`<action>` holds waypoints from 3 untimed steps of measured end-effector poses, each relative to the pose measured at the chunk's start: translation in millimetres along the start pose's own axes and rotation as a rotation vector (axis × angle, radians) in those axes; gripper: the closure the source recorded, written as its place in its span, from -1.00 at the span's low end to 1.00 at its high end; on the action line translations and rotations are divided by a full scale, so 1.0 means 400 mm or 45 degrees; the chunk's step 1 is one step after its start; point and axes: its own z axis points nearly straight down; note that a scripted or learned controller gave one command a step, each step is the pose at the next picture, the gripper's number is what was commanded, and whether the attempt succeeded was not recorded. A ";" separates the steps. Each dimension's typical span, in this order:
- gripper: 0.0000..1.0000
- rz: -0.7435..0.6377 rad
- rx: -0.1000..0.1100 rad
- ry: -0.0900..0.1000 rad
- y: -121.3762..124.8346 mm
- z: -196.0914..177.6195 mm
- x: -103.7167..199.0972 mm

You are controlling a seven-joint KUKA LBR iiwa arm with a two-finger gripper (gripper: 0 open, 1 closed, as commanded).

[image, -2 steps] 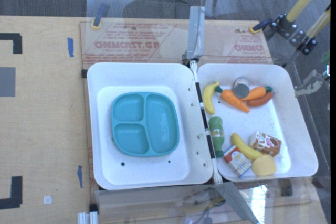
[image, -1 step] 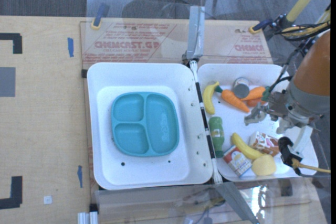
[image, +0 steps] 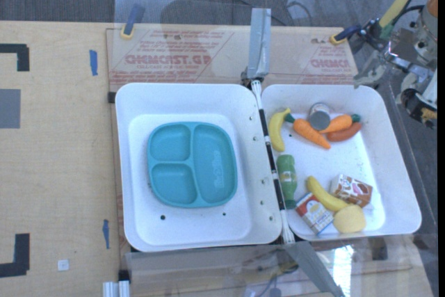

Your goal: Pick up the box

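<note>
Spotted the small red-and-white cardboard box (image: 315, 213) lying ungrasped near the front of the shallow white right-hand bin (image: 400, 170). Found the hand (image: 373, 69) well apart, by the far rim. Couldn't tell open or closed. Left reach, grasp and lift all undone.

Teal tray (image: 192, 164); white bins (image: 132, 108); red/white box (image: 315, 213); yellow bananas (image: 278, 129); orange carrots (image: 311, 133).

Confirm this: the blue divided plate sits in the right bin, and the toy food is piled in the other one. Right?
Not quite. The camera view shows the blue divided plate in the left bin; the toy food, including the small box, lies in the right bin.
</note>
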 end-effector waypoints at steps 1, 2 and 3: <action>-1.00 -0.127 0.002 0.002 -0.111 0.374 -0.013; -1.00 -0.269 0.004 0.003 -0.205 0.372 0.050; -1.00 -0.491 -0.015 -0.007 -0.252 0.511 0.060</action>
